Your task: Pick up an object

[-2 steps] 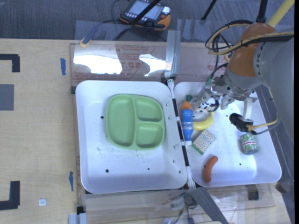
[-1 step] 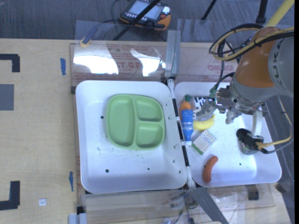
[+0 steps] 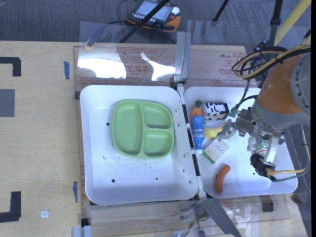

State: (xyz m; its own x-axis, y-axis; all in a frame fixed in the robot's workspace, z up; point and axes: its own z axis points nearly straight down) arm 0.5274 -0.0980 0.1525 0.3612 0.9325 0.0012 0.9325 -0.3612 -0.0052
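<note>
Blue bottle (image 3: 198,132), right bin (image 3: 284,181), tool (image 3: 228,131) beside

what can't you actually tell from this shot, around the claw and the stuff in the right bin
- Claw: its fingers are blurred and small against the clutter, so their state is unreadable.
- Yellow item: partly covered by the blue bottle and the claw; its identity is unclear.
- Black-and-white item: too small to identify.
- Right bin: its far right side is under the arm.

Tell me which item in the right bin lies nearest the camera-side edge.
The orange sausage-shaped toy. It lies alone low in the right bin, while the blue bottle, the yellow piece and the black-and-white item cluster farther up by the divider.
</note>
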